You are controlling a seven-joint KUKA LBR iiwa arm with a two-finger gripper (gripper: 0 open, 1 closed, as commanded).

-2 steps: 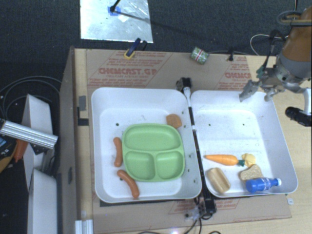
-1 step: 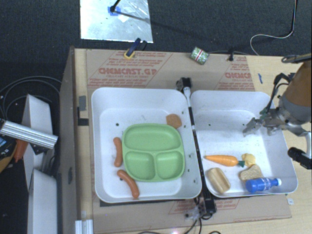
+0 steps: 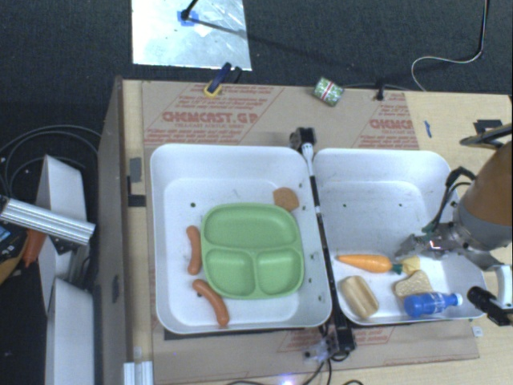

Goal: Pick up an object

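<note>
Orange carrot [image 3: 365, 261] lies lower right of frame in right bin [image 3: 377, 175], beside yellow piece [image 3: 411, 265] | claw [image 3: 417, 245] just above them, grip state unclear | green tray [image 3: 252, 249] in left bin [image 3: 172, 183]

1. We see a robotics lab, not a home: the tabletop [image 3: 264, 107] is a brown sheet printed with a plastics trade name.
2. We note two white bins [image 3: 172, 215] set side by side, holding toy food.
3. We spot loose black cables [image 3: 48, 147] and a bare aluminium rail [image 3: 44, 219] at the left.
4. We see a grey industrial arm [image 3: 485, 215] reaching in from the right over dark carpet [image 3: 64, 46].
</note>
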